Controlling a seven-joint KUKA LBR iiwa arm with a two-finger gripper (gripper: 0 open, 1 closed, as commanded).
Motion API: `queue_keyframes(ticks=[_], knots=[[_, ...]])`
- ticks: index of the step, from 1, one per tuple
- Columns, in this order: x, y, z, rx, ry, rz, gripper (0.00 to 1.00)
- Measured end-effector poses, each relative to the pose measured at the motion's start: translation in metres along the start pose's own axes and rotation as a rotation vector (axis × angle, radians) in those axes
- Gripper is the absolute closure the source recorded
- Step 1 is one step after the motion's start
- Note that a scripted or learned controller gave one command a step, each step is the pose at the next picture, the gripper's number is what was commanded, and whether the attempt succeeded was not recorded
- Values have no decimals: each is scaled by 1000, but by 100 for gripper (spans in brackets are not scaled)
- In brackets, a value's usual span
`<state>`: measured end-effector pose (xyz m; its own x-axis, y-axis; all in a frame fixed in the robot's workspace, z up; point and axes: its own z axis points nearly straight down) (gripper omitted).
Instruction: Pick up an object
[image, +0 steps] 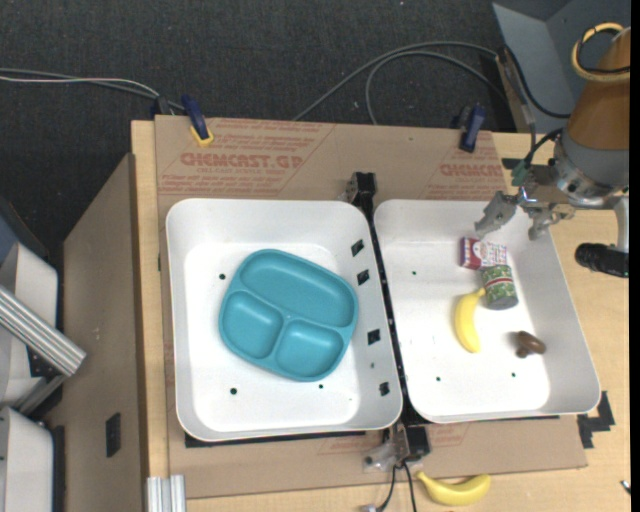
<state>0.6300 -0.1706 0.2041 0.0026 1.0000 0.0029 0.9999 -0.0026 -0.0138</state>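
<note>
Hovering over the far right corner of the right bin (570, 330), the gripper (520, 215) has its two fingers spread apart with nothing between them, so the pick looks not yet begun: every object lies loose on the bin floor. Closest, just below the fingers, is a can (497, 281) lying on its side, partly over a small red and white packet (472, 250). Just beside the can, toward the near edge, lies a banana (466, 322), and a small brown lump (528, 346) sits near the right wall. Any of these could be the target; the can seems likeliest. The left bin (190, 300) holds a blue divided plate (288, 314). Another banana (456, 488) lies on the bench, outside the bins.
</note>
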Motion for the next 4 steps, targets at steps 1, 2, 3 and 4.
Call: queue_keyframes(ticks=[1,2,3,4], knots=[[0,3,-8,-14,-3,-3,0],[6,-6,42,-8,-1,-3,0],[9,2,102,-7,-1,-4,0],[9,5,113,-18,-5,-5,0]])
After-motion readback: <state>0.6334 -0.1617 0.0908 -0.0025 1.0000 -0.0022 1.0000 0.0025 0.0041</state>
